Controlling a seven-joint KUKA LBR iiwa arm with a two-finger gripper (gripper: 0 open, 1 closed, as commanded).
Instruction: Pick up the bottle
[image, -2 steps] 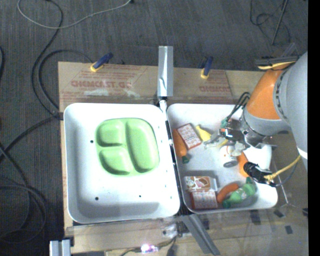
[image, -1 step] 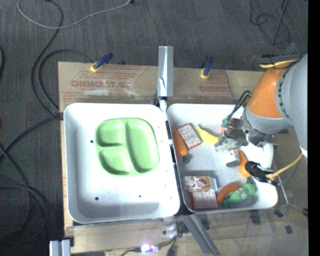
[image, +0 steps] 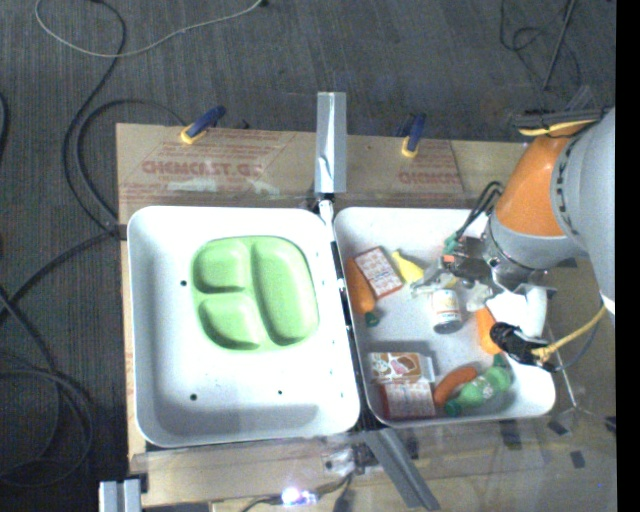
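Note:
The bottle (image: 447, 311) is small and white with an orange label, and it lies in the middle of the right bin (image: 420, 222). My gripper (image: 460, 280) hangs just above its upper end, reaching in from the right below the arm's orange band. The dark gripper body hides the bottle's top. I cannot tell whether the gripper touches the bottle.
A carrot (image: 361, 287), a red patterned box (image: 378, 270) and a banana (image: 408, 265) lie left of the gripper. Another box (image: 400, 381), a second carrot (image: 455, 381) and a green item (image: 482, 392) sit at the bin's front. The left bin holds a green divided tray (image: 256, 291).

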